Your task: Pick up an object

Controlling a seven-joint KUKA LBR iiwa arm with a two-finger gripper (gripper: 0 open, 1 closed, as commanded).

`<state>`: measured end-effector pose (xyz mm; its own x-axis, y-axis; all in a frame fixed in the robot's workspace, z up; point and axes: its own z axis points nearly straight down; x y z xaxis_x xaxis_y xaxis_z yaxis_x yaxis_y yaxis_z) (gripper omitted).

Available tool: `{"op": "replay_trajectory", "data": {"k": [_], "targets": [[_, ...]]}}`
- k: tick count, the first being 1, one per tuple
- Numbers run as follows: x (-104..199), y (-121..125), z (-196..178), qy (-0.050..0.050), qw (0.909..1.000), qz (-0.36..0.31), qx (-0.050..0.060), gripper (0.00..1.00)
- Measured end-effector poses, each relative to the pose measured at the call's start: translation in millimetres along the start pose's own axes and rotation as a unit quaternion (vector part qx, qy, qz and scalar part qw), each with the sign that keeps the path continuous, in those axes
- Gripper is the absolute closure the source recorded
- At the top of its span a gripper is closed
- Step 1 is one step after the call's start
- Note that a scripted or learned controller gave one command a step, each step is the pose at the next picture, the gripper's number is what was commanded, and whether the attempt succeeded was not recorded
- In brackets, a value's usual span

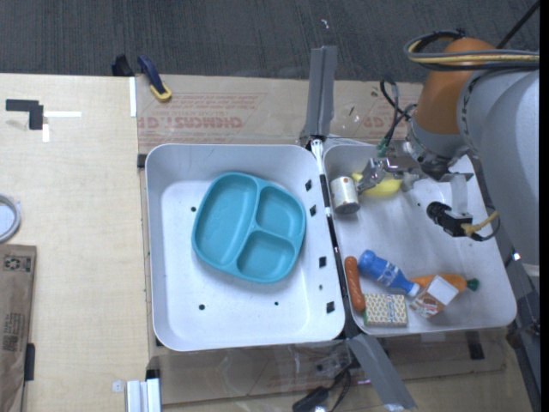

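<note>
In the right bin (403,230), my gripper (375,177) is low at the far end, right over a yellow object (388,187) that it partly hides. A silver can (344,193) lies just left of it, against the bin's left wall. Toward the near end lie a blue bottle (386,274), an orange sausage-shaped piece (352,284), a small tan box (386,309) and an orange and white carton (439,292). Whether the gripper touches the yellow object cannot be made out.
The left bin (171,256) holds a blue divided plate (250,227). A grey divider post (321,93) rises between the bins at the far side. The arm (506,144) covers the right bin's far right corner, with cables (455,217) hanging over it.
</note>
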<state>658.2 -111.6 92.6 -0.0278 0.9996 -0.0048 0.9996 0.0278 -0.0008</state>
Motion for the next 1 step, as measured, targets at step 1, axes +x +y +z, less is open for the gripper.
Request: {"op": "replay_trajectory", "data": {"k": [1], "targets": [[0.4, -0.5, -8.9, 0.0, 1.0, -0.002, 0.002, 1.0]]}}
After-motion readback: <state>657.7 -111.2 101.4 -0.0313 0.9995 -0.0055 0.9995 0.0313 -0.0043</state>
